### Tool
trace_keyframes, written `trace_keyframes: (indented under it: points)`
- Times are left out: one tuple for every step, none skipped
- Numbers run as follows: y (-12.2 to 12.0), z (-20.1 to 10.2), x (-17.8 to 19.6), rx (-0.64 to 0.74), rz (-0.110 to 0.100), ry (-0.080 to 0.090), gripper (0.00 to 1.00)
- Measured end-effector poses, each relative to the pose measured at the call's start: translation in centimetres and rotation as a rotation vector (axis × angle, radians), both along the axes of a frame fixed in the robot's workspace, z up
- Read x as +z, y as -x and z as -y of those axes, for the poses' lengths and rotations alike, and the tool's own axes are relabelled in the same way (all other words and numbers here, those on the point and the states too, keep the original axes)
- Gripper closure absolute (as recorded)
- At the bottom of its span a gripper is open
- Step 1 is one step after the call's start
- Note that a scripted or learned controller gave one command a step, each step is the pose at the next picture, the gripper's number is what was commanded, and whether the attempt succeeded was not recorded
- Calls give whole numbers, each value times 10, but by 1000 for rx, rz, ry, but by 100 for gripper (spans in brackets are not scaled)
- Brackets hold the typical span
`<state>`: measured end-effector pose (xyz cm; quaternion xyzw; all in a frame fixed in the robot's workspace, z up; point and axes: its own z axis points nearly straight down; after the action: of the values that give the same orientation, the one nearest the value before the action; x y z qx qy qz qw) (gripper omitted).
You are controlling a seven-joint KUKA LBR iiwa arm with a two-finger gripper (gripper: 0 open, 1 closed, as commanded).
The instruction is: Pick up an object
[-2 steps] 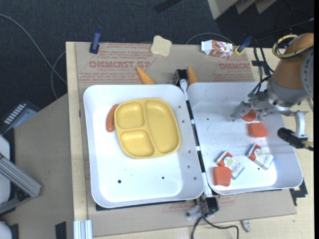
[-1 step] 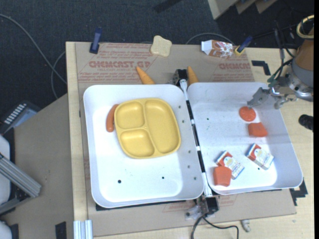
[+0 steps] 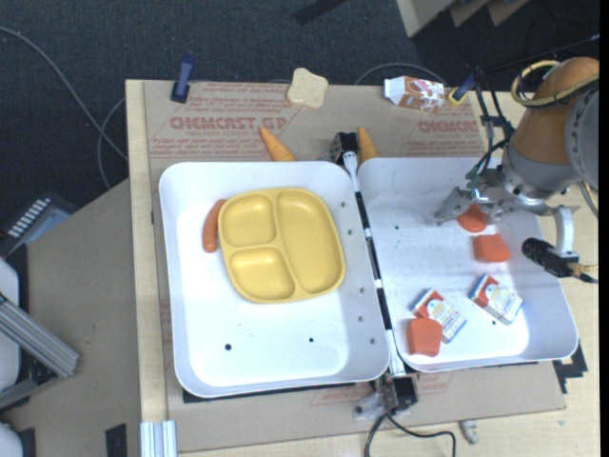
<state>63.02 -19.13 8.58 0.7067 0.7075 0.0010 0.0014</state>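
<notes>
Orange block (image 3: 424, 336) lies square; gripper (image 3: 469, 205) over tomato (image 3: 473, 221).

Light is even and fairly bright, falling from above. The two white bins (image 3: 285, 369) are nearly washed out, their surfaces losing detail, with a soft sheen along the rims. Shadows are short and faint: a thin one under the yellow tray (image 3: 281, 246) and a soft grey one beneath the arm (image 3: 547, 131) near the tabletop's (image 3: 238, 117) right edge. The dark floor (image 3: 95, 27) beyond the far edge is dim. The whole frame is slightly soft and grainy; small print on the packets (image 3: 497, 298) is unreadable.
</notes>
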Motion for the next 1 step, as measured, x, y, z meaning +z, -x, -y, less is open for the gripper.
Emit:
trace_keyframes:
  points:
    - [-33,33,64,0,1,2,0]
